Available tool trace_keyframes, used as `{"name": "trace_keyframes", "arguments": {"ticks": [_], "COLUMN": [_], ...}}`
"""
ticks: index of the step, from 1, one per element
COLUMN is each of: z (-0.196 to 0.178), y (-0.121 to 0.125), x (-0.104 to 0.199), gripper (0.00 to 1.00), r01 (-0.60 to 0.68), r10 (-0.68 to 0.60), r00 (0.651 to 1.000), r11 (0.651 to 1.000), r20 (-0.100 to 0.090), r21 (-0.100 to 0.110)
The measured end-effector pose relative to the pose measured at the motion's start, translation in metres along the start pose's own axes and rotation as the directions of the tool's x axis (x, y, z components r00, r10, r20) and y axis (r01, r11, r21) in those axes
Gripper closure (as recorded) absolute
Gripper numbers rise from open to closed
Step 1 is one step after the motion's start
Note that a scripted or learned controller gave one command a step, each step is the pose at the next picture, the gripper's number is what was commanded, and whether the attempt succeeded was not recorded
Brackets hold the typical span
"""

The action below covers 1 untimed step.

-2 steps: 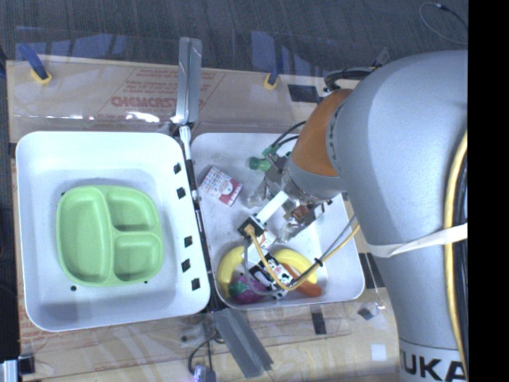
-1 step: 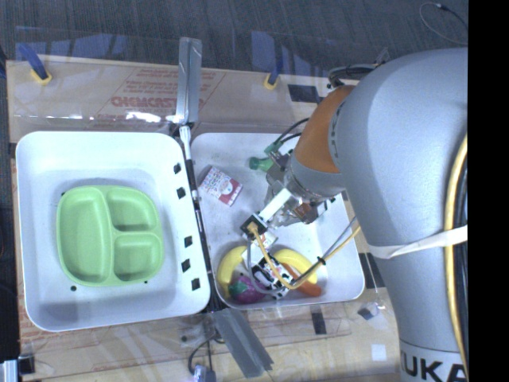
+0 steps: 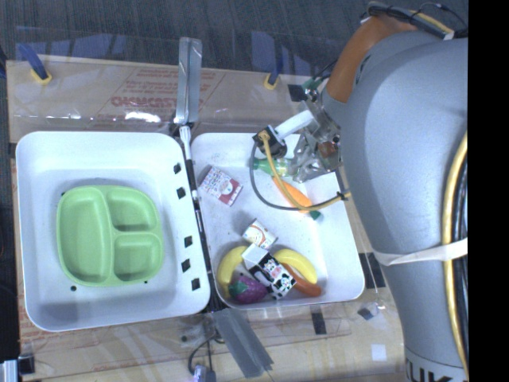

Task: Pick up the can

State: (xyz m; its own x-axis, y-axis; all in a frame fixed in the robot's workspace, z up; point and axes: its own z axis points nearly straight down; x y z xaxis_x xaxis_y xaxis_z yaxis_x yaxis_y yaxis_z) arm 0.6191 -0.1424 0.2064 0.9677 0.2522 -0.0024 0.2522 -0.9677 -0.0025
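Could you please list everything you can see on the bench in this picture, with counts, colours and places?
Bins: 2, white, side by side on the bench.
Divided plate: 1, light green, three compartments, in the left bin.
Small carton: 1, red and white, upper left of the right bin.
Carrot: 1, orange, upper right bin, just below the gripper.
Bananas: 2, yellow, in the pile at the right bin's front.
Cow-print carton: 1, black and white, lying between the bananas.
Purple item: 1, front edge of the pile; cannot tell what it is.
Can: none I can pick out with certainty.
Arm: 1, grey with an orange band, right side.
Gripper: 1, over the right bin's upper part.
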Motion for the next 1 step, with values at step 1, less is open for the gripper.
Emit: {"name": "trace_keyframes", "arguments": {"ticks": [1], "z": [-0.0589], "y": [-0.0278], "x": [-0.0167], "gripper": [1.00], "r01": [0.139], "r10": [-0.139], "r00": [0.990], "r11": [0.990], "r20": [-0.001], "r21": [0.000]}}
